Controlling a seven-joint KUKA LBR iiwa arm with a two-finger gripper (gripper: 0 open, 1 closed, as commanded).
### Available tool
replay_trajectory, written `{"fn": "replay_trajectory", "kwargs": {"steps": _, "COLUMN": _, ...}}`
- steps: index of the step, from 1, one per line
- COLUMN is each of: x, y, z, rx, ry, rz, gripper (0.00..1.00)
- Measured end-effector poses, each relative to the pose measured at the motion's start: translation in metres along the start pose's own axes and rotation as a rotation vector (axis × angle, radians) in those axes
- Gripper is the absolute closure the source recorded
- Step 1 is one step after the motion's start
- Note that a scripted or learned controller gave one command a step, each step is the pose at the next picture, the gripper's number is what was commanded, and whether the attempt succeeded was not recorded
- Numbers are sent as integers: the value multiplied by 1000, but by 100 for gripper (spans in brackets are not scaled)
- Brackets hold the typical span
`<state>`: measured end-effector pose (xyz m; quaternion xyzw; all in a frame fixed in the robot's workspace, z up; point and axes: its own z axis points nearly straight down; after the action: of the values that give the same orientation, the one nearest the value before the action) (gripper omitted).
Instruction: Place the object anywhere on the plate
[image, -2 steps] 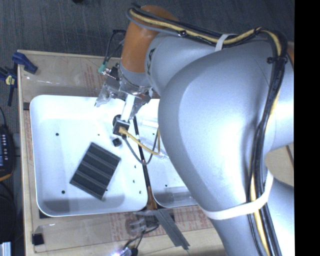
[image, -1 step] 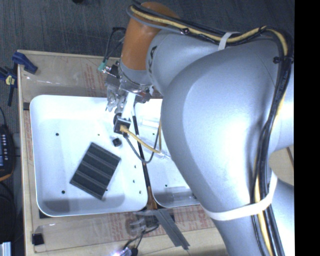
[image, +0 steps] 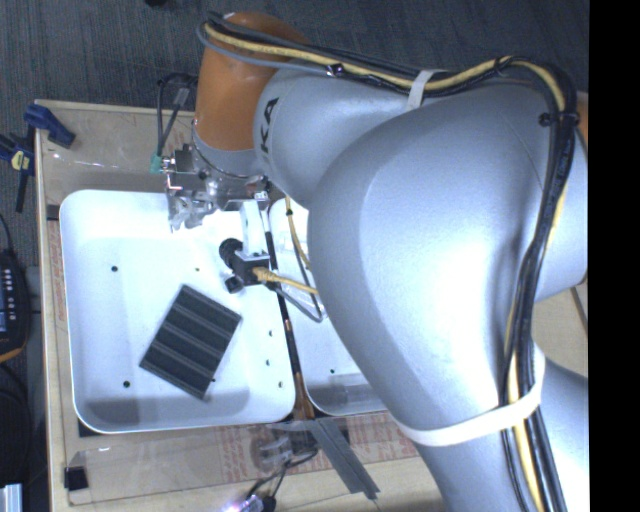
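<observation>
Arm (image: 420, 260): reaches in from the right of the camera view, its orange band (image: 225, 85) above the far wall of the left bin (image: 95, 300).
Jaws: low at that far wall, toward the bin's far-left corner; I cannot tell whether they are spread or pressed together (too small and cluttered to read), nor whether they carry anything.
Ribbed slab (image: 190, 341): dark, flat and rectangular, lying on the floor of the left bin toward its near side; I take it for the plate.
Key relation: the slab lies almost straight nearward of the jaws, well apart.
Long axis: slanted, far-right to near-left.
Next move, as I judge: travel nearward, then descend over the slab's middle.
</observation>
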<state>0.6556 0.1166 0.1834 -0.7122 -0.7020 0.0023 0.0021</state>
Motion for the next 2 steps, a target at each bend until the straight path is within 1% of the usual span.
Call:
{"fn": "replay_trajectory", "kwargs": {"steps": 1, "x": -16, "y": 0, "z": 26, "rx": -1, "ry": 0, "rz": -78, "gripper": 100}}
{"fn": "replay_trajectory", "kwargs": {"steps": 2, "x": -16, "y": 0, "z": 26, "rx": -1, "ry": 0, "rz": -78, "gripper": 0}}
